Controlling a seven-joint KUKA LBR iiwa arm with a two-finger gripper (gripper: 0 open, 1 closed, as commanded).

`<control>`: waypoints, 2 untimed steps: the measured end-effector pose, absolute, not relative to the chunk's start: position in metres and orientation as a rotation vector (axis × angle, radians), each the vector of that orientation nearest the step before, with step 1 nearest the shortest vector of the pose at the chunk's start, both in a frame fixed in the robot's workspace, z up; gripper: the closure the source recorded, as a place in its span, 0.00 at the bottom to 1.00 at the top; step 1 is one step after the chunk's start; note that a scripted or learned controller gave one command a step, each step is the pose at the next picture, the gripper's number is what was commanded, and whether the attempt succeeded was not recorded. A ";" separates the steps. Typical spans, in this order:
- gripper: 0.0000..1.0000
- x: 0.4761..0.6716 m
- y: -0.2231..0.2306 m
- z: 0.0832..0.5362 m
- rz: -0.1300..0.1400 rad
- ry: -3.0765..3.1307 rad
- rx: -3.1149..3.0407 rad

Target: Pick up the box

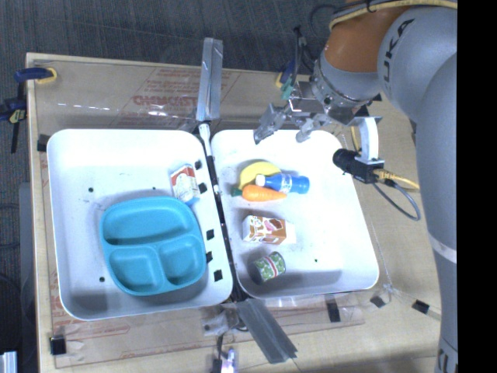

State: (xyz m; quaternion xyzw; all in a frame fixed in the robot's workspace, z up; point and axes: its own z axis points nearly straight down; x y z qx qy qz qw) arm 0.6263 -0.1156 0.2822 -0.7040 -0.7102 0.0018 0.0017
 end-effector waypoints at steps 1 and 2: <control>1.00 0.627 -0.114 0.292 0.008 -2.233 -2.201; 1.00 0.620 -0.108 0.246 0.004 -2.385 -2.042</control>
